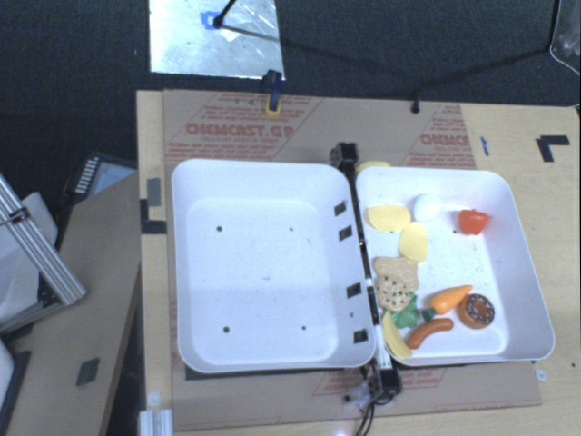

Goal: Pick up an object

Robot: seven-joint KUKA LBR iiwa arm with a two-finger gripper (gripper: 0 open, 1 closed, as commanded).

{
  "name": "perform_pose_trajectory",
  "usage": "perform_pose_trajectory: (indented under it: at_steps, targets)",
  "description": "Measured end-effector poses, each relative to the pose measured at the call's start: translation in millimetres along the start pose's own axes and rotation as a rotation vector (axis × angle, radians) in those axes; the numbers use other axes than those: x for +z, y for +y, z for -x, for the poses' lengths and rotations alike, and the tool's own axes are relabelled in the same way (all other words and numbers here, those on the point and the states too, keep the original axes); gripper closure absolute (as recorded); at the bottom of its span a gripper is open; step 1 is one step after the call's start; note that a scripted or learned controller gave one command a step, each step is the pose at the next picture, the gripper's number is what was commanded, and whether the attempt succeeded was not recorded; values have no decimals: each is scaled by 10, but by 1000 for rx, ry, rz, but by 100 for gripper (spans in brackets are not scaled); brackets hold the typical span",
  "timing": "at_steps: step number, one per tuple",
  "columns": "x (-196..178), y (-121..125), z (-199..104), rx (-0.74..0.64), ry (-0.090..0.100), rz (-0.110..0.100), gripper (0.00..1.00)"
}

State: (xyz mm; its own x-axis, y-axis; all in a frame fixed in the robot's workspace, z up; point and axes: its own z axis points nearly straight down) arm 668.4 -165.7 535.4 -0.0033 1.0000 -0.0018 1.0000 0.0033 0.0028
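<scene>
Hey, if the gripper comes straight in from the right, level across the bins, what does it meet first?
Probably the right bin at its outer wall, then the red toy or the donut, which lie nearest that side. Its travel height is unknown.

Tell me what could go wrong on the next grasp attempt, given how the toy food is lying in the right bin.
1. The brown speckled cracker, green leafy piece, orange carrot and reddish sausage lie bunched together; a grasp there may catch two items or knock neighbours aside.
2. The curved yellow banana hugs the right white bin's inner wall, so fingers may strike the wall.
3. The round white egg could roll away when touched.
</scene>
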Motion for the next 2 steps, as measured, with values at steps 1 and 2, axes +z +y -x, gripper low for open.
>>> perform_pose_trajectory:
  at_steps: [1,2]
  targets:
    - [0,-1,-42,0,0,0,100]
    - [1,0,-85,0,0,0,100]
